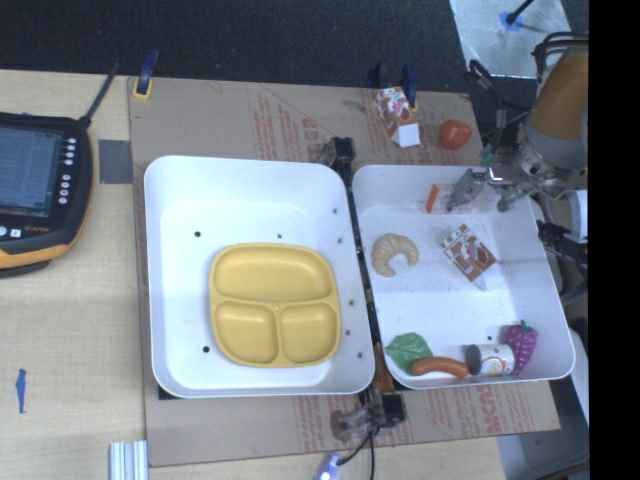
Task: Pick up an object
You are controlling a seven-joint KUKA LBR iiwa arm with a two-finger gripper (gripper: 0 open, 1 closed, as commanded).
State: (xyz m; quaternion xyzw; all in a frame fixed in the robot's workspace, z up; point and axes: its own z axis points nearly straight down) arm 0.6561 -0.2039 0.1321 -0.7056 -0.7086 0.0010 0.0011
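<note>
**Carton waits as arm hovers**

The carton (467, 252) lies in the right bin (530, 298), near centre. The gripper (487, 187) hangs at its one o'clock, fingers spread, holding nothing. Approach step, I judge; next comes centring above it, then descending.

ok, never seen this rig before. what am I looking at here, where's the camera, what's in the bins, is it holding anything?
One fixed camera looks down at a slant on a bench with two shallow white bins. The grey arm with the orange band is a KUKA robot reaching in from the right; its gripper hovers over the far edge of the right bin. Nothing shows between its fingers.

The left bin holds a yellow divided plate. The right bin holds toy food: a croissant, a small carton, an orange piece, and along the near edge a green leaf, a sausage, a small bottle and purple grapes.

Beyond the bins lie another carton and a tomato. A handheld control pad sits at left.
</note>
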